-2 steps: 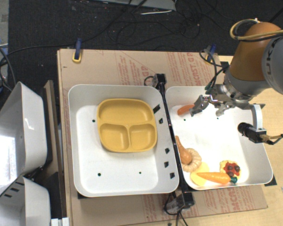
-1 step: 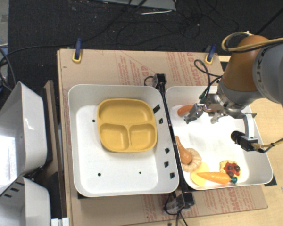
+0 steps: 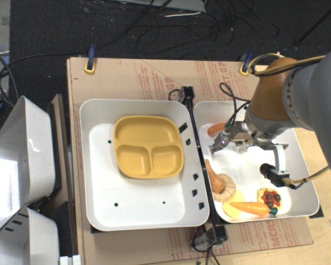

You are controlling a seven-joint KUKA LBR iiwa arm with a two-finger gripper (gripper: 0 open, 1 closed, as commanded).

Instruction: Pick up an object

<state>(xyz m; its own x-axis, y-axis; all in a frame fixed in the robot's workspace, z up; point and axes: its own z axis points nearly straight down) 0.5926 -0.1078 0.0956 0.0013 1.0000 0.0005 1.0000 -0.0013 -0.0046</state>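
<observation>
Grey arm with orange band reaches in from right over the right shallow white bin (image 3: 306,164). Two-finger gripper (image 3: 244,142) hangs low in that bin's upper left part; jaw state can't be told. Small orange-red piece (image 3: 215,129) lies just beside it. Tan shrimp-like toy (image 3: 220,184), orange plastic carrot (image 3: 249,207), yellow disc (image 3: 233,202), red-and-yellow toy (image 3: 269,197) sit near front edge. Yellow divided plastic plate (image 3: 149,147) rests in left white bin (image 3: 99,203).
</observation>
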